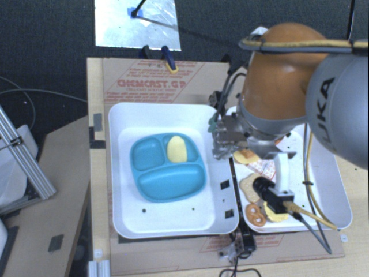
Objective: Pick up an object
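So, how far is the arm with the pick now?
Done: the arm has reached over the right bin. In hand: nothing visibly; its wrist hides the gripper, just above the toy food there. Left: grasping and lifting one item. The yellow piece lies on the blue tray, left bin.

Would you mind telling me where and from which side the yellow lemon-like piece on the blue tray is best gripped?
Likely from straight above, across the narrow middle of the yellow piece. It lies lengthwise in an upper compartment of the blue tray, and the compartment ridges would hinder a sideways approach.
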`<state>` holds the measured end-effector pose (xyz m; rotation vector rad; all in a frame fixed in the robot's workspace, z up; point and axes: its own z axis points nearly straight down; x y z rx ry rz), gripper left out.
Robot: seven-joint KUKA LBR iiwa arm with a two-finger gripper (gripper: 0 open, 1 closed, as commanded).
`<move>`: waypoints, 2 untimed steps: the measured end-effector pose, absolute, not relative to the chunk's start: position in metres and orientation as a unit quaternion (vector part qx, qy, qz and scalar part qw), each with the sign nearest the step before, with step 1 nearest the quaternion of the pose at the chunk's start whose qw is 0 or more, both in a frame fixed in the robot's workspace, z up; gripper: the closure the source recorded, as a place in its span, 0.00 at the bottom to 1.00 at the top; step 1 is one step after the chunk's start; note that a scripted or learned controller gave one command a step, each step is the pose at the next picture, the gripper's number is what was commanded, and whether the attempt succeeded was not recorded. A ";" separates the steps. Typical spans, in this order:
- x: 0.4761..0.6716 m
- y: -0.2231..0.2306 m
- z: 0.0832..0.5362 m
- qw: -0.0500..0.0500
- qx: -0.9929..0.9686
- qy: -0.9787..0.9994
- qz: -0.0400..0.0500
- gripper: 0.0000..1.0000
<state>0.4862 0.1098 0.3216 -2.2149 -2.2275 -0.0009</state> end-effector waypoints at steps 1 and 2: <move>0.486 0.124 0.287 0.001 -0.705 -0.709 0.001 1.00; 0.488 0.122 0.352 -0.002 -0.705 -0.709 -0.004 1.00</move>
